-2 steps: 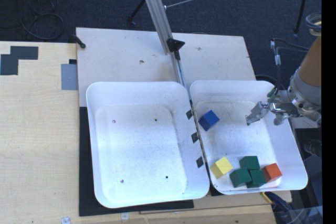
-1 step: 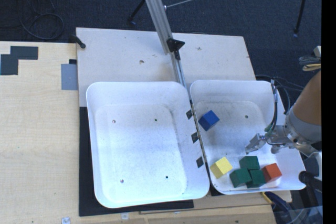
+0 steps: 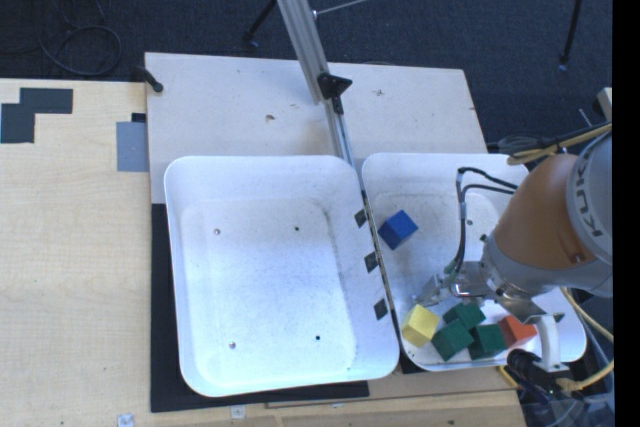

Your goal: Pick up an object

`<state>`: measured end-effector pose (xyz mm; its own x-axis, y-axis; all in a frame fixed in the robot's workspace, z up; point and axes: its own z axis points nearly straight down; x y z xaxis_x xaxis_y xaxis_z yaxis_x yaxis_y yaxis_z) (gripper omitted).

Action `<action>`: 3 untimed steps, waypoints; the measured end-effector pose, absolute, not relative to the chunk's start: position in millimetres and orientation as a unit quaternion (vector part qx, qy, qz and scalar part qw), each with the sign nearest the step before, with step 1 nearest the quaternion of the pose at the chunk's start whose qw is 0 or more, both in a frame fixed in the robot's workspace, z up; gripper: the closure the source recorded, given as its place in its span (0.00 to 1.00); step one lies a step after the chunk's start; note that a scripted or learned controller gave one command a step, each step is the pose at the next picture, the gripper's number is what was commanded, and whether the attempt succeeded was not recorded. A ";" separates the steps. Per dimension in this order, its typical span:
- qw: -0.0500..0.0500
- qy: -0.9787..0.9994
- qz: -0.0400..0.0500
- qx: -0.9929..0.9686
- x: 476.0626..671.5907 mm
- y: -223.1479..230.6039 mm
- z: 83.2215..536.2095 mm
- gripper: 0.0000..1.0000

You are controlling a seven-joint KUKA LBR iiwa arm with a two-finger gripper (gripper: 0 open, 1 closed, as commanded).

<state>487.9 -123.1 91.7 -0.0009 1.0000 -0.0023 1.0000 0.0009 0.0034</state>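
Note:
The right bin (image 3: 425,177) holds a blue cube (image 3: 397,228) near its left wall. A yellow cube (image 3: 421,325), several dark green blocks (image 3: 461,330) and an orange block (image 3: 517,328) lie clustered at its front edge. My gripper (image 3: 447,289) is low in this bin, just above and behind the green blocks, with the orange-banded wrist (image 3: 540,220) over it. Metal finger parts show beside the yellow cube, and no object is seen between them.
The left bin (image 3: 262,270) sits beside the right one, with black clips (image 3: 370,261) on the shared wall. A slanted aluminium rail (image 3: 302,35) rises behind the bins. Cables (image 3: 470,205) loop over the right bin near the arm.

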 end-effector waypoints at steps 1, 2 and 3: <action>-0.002 0.706 -0.003 0.708 487.9 -20.3 169.3 0.00; 0.001 0.707 0.001 0.707 487.7 -26.9 234.2 0.00; 0.000 0.709 0.001 0.705 487.7 16.1 278.2 0.00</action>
